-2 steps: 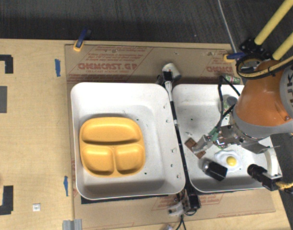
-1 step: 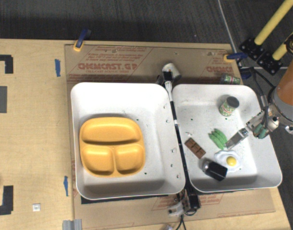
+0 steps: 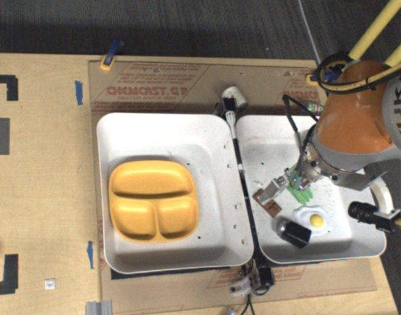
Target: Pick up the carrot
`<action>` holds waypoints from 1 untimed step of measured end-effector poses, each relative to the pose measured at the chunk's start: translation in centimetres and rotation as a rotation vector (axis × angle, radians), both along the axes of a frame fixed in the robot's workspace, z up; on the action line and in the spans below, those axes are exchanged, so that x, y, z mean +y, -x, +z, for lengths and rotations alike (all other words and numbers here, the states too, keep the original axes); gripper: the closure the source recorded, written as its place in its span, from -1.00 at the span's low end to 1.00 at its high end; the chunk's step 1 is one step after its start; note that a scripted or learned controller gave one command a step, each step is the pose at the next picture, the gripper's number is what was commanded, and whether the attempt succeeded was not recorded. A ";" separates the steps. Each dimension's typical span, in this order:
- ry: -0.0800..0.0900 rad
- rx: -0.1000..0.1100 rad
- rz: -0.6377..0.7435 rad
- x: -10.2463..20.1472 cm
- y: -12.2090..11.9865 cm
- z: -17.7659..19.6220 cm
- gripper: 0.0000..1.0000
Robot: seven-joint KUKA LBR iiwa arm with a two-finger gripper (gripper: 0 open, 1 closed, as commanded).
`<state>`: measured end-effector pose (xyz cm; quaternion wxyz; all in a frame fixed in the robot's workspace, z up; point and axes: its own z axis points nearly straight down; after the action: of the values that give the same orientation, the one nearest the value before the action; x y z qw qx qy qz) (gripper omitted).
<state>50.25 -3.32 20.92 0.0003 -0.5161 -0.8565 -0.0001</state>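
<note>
Running across the cardboard sheet [image 3: 147, 87] behind the bins is faint red print, the larger line looking like "CHEMCAST GP"; the smaller lines are too blurred to read; no other writing can be made out. The left bin [image 3: 154, 120] holds a yellow divided tray [image 3: 153, 200], with bare white floor behind it and along its right side. In the right bin [image 3: 266, 149] the gripper [image 3: 271, 199] sits low near the middle; whether it is open or closed I cannot tell. A green tuft just beside it, under the wrist, seems to be the leafy end of the carrot [image 3: 301, 190]; the rest is hidden by the arm. A toy fried egg [image 3: 313, 218] and a black block [image 3: 294, 233] lie close together near the front rim; the back left of this bin is open floor.
</note>
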 end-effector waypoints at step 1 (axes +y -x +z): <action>0.000 -0.003 -0.002 0.0 -0.1 1.0 1.00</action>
<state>50.36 -3.35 21.94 -0.0012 -0.5167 -0.8561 -0.0009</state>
